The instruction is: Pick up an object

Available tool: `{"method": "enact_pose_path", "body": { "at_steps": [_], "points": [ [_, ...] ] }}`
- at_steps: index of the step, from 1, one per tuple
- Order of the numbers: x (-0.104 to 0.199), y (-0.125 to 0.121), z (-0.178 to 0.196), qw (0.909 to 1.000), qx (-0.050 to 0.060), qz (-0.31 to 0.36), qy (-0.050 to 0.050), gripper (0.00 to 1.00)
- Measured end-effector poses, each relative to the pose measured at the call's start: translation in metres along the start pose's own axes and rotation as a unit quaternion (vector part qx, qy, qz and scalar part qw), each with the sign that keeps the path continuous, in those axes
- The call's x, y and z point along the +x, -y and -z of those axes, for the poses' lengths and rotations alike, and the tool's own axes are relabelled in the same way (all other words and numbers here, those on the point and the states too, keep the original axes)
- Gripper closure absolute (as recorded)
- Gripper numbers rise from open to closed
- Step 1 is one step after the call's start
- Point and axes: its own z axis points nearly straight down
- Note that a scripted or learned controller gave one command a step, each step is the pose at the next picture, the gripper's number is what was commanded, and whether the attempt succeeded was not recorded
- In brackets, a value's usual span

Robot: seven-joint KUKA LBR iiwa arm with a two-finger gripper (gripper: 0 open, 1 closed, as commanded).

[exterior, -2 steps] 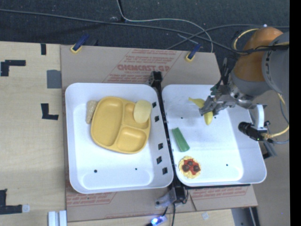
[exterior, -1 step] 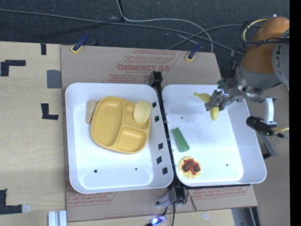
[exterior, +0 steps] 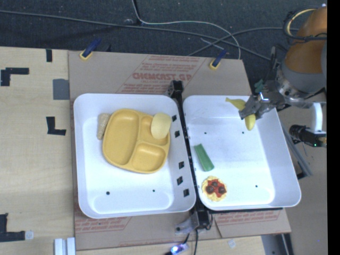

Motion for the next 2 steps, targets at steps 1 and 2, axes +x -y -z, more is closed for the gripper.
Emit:
{"method": "enact_pose_path", "body": {
  "at_steps": [1, 2],
  "points": [
    [0.0, -0.001, 0.022, 1.0, 0.001, 0.0, 0.0, 1.0],
    [0.052, 0.003, 0.002, 1.0, 0.002, 0.001, 0.0, 1.0]
  ]
}}
